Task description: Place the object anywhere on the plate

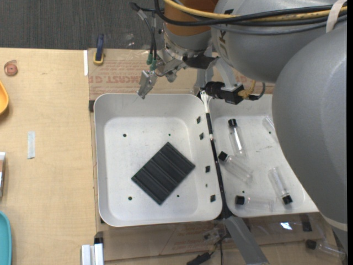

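Note:
A black ribbed rectangular plate (pixel 164 172) lies turned diagonally in the middle of the left white bin (pixel 110 148). Several clear vials with black caps lie in the right bin (pixel 259 127): one vial (pixel 235 136) near its back, another vial (pixel 279 185) at the right, and a third vial (pixel 238 171) near the middle. My gripper (pixel 146 86) hangs over the back rim of the left bin, well behind the plate and to the left of the vials. I see nothing held in it.
The big grey arm (pixel 309 93) covers the upper right and overhangs the right bin. A row of black clips (pixel 210 142) runs along the divide between the bins. A wooden table (pixel 44 148) with small items lies to the left.

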